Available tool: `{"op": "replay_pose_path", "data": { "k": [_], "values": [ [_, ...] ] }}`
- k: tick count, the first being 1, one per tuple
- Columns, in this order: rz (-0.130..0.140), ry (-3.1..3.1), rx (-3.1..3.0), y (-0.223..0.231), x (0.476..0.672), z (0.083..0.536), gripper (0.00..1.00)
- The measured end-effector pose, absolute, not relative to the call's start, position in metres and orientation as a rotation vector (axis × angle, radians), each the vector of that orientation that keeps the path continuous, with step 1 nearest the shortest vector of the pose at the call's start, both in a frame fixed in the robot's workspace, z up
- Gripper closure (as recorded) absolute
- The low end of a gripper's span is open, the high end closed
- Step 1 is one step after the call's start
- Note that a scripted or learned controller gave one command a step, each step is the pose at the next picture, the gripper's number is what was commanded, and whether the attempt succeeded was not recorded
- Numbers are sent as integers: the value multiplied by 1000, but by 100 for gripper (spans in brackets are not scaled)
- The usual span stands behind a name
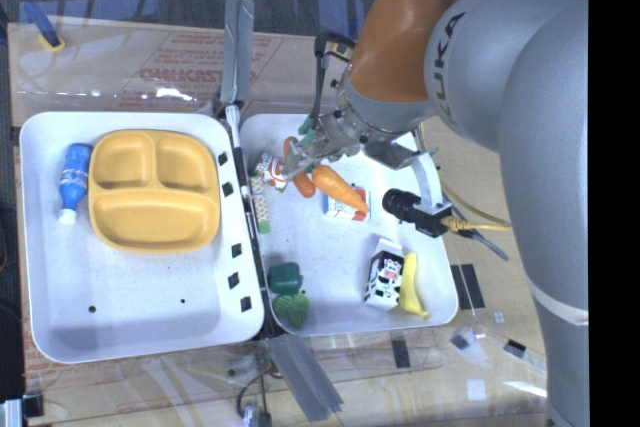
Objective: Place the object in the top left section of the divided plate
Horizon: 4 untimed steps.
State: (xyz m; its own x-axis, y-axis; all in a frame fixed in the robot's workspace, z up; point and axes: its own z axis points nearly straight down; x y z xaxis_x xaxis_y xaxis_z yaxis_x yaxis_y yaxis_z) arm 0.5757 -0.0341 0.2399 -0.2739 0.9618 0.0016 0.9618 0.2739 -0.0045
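A yellow divided plate lies in the left bin, towards its far side, with all three sections bare. My gripper is low over the far left part of the right bin. It hangs just above a small red-orange item and the thick end of an orange carrot. The wrist and the clutter hide the tips, so whether anything is held cannot be made out.
A blue bottle lies left of the plate. The right bin also holds an orange-and-white carton, a cow-patterned carton, a banana, green vegetables and a snack bar. The big arm covers the right side.
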Motion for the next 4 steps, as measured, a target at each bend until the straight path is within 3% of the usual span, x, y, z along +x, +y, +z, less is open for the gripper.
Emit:
{"op": "replay_pose_path", "data": {
  "k": [1,2,3,4],
  "values": [
    [1,-2650,-1686,37,613,234,100],
    [1,-2650,-1686,37,613,234,0],
    [-1,-2718,-1576,55,643,339,0],
    [-1,-2742,-1536,81,610,396,0]
  ]
}}
